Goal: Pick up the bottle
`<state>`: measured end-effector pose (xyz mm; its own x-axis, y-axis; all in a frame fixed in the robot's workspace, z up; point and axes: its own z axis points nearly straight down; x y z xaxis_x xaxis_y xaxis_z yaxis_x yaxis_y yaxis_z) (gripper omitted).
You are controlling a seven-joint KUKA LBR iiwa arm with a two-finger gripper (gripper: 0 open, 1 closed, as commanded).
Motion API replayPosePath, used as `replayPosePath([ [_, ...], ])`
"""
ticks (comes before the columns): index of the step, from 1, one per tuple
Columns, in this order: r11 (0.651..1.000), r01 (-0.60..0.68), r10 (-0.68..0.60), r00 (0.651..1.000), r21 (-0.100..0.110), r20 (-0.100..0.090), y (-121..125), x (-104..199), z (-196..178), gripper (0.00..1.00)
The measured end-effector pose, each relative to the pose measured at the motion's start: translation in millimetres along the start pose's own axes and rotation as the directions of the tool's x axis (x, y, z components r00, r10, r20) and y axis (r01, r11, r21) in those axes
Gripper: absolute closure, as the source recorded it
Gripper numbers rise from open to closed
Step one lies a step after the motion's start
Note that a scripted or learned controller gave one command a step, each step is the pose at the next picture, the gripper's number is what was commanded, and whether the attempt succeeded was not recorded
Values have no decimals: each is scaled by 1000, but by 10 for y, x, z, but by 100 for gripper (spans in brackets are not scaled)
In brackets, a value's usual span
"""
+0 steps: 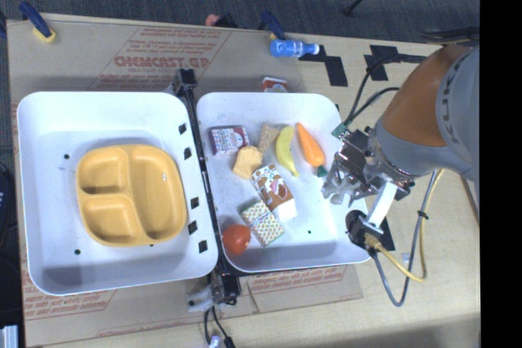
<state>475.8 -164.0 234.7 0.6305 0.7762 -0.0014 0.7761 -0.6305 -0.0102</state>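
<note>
A small blue bottle [288, 49] lies on its side on the cardboard bench behind the right bin [326, 106], outside it. My gripper [337, 182] hangs over the right bin's right edge, well in front of and to the right of the bottle. Nothing shows in the gripper. The grey arm with its orange band [424, 106] comes in from the right.
The right bin holds a maroon box [228, 139], a yellow block [247, 162], a banana [285, 151], a carrot [310, 144], a small carton [275, 191], a patterned box [263, 222] and a tomato [236, 239]. A yellow divided plate [130, 193] lies in the left bin [41, 126].
</note>
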Motion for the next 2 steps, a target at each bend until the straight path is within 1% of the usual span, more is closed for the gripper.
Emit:
replayPosePath([
  [1,937,-348,348,937,-6,-4,100,-127,-1030,100],
  [2,909,-418,418,909,-3,-2,288,-364,-606,100],
])
